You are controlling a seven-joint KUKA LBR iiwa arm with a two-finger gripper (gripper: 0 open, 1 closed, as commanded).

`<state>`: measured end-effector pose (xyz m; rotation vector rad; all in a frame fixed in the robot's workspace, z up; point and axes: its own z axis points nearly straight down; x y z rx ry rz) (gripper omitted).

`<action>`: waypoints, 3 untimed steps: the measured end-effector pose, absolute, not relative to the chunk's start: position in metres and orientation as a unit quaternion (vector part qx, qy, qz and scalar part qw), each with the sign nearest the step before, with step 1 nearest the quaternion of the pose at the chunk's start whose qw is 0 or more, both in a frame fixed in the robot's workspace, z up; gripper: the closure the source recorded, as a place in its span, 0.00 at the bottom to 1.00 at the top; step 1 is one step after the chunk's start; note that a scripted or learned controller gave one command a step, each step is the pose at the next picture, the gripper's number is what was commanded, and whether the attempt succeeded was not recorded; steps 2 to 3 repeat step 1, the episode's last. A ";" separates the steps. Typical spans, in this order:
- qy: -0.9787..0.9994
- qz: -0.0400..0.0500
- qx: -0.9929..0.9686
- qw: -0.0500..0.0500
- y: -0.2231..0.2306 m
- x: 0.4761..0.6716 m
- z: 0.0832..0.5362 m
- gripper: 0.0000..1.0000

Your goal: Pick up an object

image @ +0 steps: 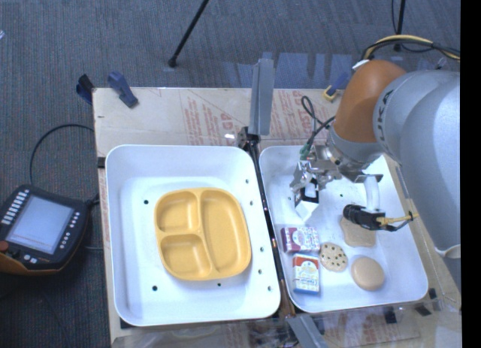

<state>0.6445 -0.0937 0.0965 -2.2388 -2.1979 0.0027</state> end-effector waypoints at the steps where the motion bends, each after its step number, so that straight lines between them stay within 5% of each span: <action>1: -0.743 -0.003 -0.669 -0.003 -0.037 0.647 0.209 1.00; 3: -0.743 -0.003 -0.669 -0.003 -0.037 0.647 0.209 1.00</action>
